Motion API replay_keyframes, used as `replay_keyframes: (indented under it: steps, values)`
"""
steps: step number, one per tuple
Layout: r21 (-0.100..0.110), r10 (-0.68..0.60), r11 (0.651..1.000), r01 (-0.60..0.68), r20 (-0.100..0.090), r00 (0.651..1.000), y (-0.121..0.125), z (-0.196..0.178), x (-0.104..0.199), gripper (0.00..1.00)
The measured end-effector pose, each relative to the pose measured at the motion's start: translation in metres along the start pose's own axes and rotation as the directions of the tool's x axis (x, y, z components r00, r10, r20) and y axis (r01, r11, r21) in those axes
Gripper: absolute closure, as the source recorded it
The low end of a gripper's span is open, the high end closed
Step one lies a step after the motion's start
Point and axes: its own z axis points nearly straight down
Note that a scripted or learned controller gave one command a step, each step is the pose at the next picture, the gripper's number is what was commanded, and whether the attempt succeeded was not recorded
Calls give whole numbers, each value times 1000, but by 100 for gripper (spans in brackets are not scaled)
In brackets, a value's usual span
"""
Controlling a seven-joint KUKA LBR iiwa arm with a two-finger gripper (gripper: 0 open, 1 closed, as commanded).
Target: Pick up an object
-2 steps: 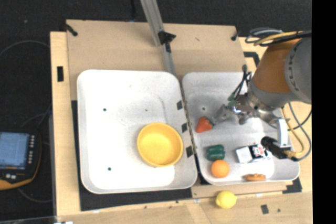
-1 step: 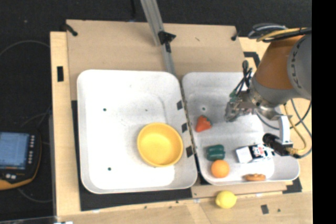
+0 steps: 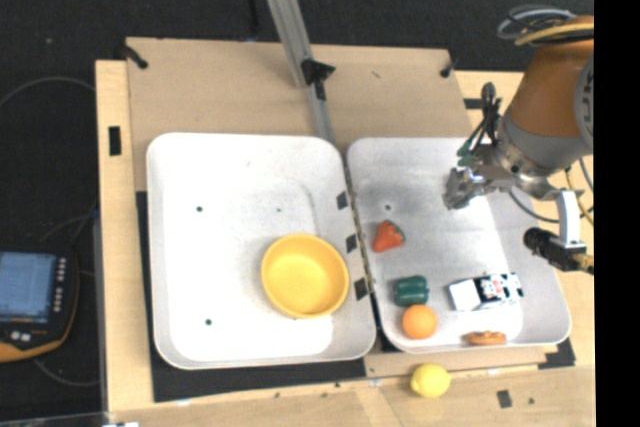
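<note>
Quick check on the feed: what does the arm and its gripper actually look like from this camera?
The arm is grey with a broad orange band above the wrist. Dark cables with a green one run down its side. The gripper is small, metallic grey. A white block and a black fitting stick out beside the wrist.

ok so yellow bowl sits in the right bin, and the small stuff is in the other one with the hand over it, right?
Not quite: the bowl sits in the left bin, as the camera view shows. The small stuff, such as the orange ball and green block, is in the other one, the right bin, with the hand over it.
</note>
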Motion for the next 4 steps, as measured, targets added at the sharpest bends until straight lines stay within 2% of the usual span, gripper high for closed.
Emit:
replay_keyframes:
  steps: [1,3,4]
  values:
    - [2,0,1000,0,-1,1000,2,-34,-1,100]
    - [4,-6,1000,6,-3,1000,10,-54,113,100]
    - [7,-4,1000,4,-3,1000,20,-54,158,100]
